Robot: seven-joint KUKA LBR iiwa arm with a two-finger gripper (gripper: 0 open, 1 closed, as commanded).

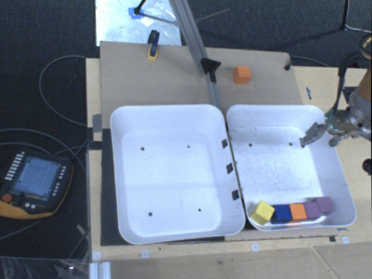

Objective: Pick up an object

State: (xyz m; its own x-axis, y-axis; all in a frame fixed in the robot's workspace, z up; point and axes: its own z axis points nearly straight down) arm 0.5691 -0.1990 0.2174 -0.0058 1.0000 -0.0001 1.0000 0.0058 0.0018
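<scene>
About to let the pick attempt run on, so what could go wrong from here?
The yellow cube, blue cube, orange cube and purple cube sit packed in a row against the right bin's near wall, so fingers may not fit between them. The gripper is far from that row, near the bin's right rim, which it might clip.

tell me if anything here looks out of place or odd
One thing: an orange cube sits on the bench board behind the right bin, outside both bins, while the other blocks line the right bin's near wall. Nothing looks spilled or damaged.
</scene>
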